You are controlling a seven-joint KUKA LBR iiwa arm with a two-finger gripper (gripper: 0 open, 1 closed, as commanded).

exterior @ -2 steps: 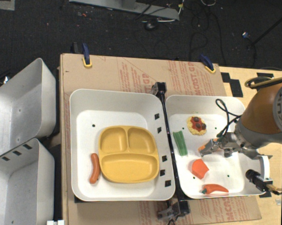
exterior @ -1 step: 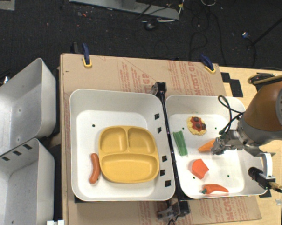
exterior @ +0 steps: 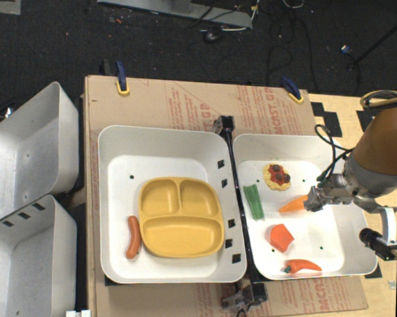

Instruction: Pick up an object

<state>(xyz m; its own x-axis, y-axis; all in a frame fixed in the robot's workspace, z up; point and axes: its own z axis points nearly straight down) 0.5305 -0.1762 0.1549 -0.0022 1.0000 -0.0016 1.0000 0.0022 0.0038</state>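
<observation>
While the counter (exterior: 266, 105) carries two white bins, the left bin (exterior: 111, 203) holds a yellow divided plate (exterior: 181, 217) with a sausage (exterior: 133, 237) beside it, and the right bin (exterior: 352, 260) holds a green strip (exterior: 254, 201), an orange block (exterior: 281, 237), a red pepper (exterior: 303, 265), a small tart (exterior: 277, 177) and a carrot (exterior: 294, 205). At the carrot's thick end sits the hand (exterior: 315, 198), and I cannot tell whether it is spread or pinching; a good grasp would probably centre on the carrot's thicker half and lift straight up.
</observation>
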